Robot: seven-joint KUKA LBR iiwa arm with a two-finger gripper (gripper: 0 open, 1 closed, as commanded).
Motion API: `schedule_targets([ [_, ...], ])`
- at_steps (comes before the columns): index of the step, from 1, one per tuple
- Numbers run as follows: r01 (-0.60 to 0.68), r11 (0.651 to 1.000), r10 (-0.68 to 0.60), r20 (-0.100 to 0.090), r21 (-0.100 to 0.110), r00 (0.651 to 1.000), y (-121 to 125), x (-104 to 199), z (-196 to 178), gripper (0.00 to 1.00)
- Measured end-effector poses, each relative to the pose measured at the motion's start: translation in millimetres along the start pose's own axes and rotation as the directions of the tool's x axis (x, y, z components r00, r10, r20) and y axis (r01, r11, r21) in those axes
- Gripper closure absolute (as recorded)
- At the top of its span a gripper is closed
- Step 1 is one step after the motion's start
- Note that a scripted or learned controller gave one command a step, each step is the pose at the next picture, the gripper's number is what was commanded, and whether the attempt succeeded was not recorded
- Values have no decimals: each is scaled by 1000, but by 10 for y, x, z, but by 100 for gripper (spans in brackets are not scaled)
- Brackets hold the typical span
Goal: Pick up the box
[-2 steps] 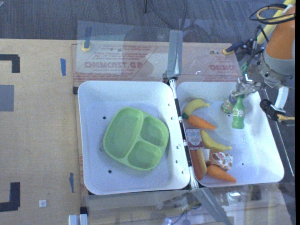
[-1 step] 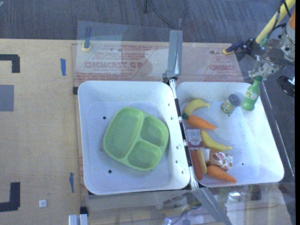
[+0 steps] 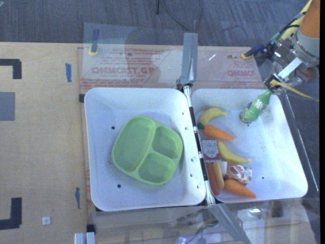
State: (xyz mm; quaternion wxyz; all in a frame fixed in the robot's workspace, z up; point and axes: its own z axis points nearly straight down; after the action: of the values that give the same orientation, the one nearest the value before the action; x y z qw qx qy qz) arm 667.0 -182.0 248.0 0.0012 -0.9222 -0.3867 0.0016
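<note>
Beside smooth banana [image 3: 233,155], small flat rectangular box [image 3: 209,149].

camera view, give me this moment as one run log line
hand: at right bin's far corner | green bottle: hanging below hand, grip unclear | box: flat in right bin, untouched

Box [image 3: 209,149] hemmed: carrot [image 3: 218,132] above, banana [image 3: 232,155] right, divider left; right bin [image 3: 284,151] right half open.

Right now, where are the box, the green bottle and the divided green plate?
box [image 3: 209,149]: camera view, middle of its top face.
green bottle [image 3: 255,107]: camera view, mid-body, right bin.
divided green plate [image 3: 147,150]: camera view, central ridge, left bin.
</note>
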Motion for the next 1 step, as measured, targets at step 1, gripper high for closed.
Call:
schedule_targets([
  [1, -157, 988, 157, 0, 1, 988, -374, 134, 28, 100],
])
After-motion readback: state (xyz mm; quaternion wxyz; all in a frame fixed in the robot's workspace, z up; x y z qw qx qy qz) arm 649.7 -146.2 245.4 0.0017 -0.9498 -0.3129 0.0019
